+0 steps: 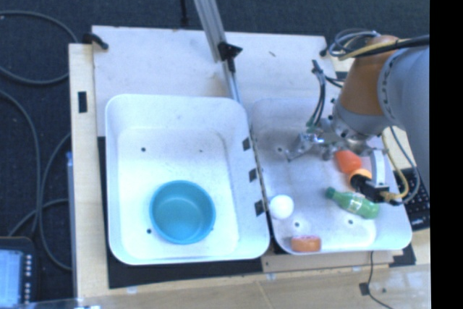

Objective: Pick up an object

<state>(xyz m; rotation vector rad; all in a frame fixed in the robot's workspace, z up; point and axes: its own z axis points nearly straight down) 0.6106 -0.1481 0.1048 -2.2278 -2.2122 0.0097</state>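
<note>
The right bin (271, 119) holds several small things. A white ball (281, 206) lies near its left wall. A flat orange piece (306, 244) rests at the front edge. A green bottle (352, 202) lies on its side toward the right. An orange carrot-like thing (350, 162) sits just behind the bottle, close under the wrist. My gripper (298, 149) hangs low over the bare middle of the right bin, to the left of the orange thing and behind the ball. I see nothing held in it.
The left bin (130, 119) holds a blue bowl (182, 211) at its front. A slanted metal pole (206, 0) rises behind the bins. The grey and orange arm (380, 83) covers the right bin's back right corner.
</note>
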